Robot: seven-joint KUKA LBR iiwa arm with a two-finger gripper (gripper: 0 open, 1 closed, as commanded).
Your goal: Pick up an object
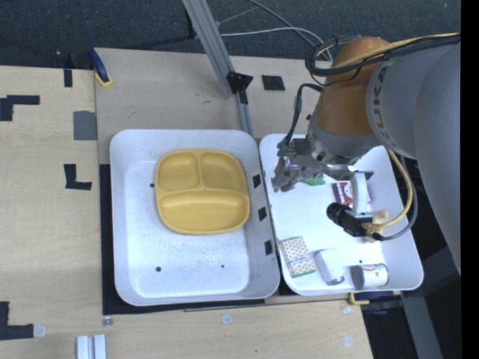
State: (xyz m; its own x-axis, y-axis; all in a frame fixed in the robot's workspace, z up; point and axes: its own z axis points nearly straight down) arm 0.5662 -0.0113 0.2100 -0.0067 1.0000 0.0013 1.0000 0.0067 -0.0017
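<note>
Nearward of the gripper [288, 176], its closure not discernible, lies a checkered packet [297, 255]: best approached centred and vertically.

Entry: I see the arm [352, 88] reaching in from 3 o'clock, with the gripper [287, 174] over the right bin [310, 219], toward that bin's 10 o'clock corner. A small green item [314, 178], too blurred to identify, lies just beside the gripper at its 3 o'clock. A red-and-white packet [350, 191] sits further out the same way. Along the bin's 6 o'clock edge, close together: checkered packet [297, 255], grey tube [328, 266], white cylinder [370, 275] with a dark cap. The left bin [187, 271] holds a yellow divided plate [202, 191], lying flat, toward 12 o'clock.
</note>
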